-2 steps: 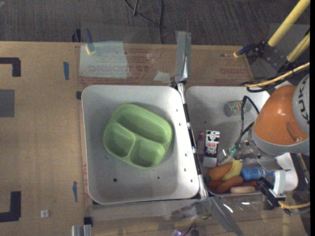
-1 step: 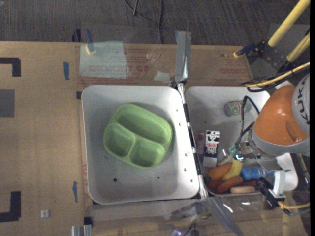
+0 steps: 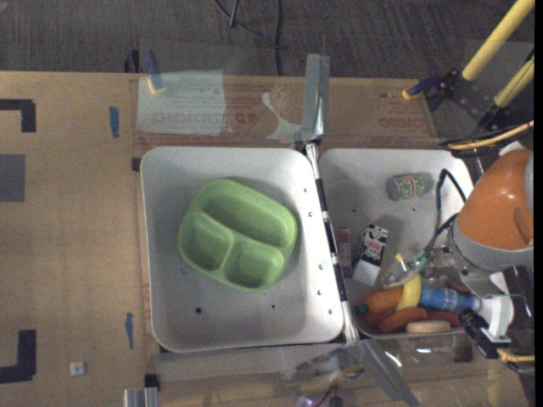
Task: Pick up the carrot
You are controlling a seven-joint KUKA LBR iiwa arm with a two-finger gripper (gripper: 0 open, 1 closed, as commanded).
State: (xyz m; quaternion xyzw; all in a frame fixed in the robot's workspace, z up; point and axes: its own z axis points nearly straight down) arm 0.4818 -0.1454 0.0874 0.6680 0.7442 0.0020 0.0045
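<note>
Jaws impossible to read as spread or pressed together, with carrot (image 3: 383, 299) just at 7 o'clock of gripper (image 3: 413, 267), lying 8-to-2.

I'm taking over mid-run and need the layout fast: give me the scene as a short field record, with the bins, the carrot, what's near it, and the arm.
left bin: holds a green divided plate
right bin: clutter piled in the near corner
carrot: lying in that pile, beside a yellow piece
other items: blue bottle, cow-print carton, small can toward the far side
arm: over the right bin's right edge
carrot held: not visibly
</note>
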